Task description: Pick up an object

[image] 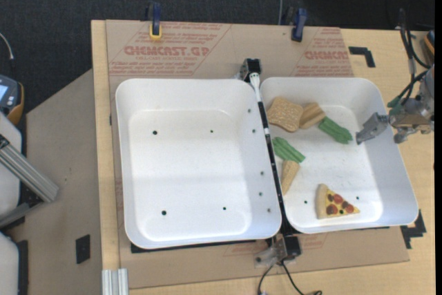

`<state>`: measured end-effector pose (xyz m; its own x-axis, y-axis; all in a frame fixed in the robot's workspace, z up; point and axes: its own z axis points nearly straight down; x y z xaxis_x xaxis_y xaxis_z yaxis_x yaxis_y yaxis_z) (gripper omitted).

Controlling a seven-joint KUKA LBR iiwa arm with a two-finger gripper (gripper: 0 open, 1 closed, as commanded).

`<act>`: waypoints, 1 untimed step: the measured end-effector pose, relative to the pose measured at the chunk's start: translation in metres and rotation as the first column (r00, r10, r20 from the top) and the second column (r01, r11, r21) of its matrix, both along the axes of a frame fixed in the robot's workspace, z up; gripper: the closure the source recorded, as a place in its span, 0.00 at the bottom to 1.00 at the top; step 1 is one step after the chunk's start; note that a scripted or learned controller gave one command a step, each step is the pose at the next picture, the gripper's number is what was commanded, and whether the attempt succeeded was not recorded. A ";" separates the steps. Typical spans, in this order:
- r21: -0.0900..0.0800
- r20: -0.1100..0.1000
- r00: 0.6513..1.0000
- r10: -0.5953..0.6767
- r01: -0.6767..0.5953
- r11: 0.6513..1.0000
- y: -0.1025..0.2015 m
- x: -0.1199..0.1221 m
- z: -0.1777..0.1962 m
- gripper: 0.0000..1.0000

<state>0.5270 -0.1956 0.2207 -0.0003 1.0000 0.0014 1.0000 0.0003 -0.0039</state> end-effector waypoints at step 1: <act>0.000 -0.004 1.000 -0.006 0.006 1.000 -0.031 -0.051 -0.018 0.00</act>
<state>0.4763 -0.2265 0.2028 0.0052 1.0000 0.0016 1.0000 -0.0052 -0.0078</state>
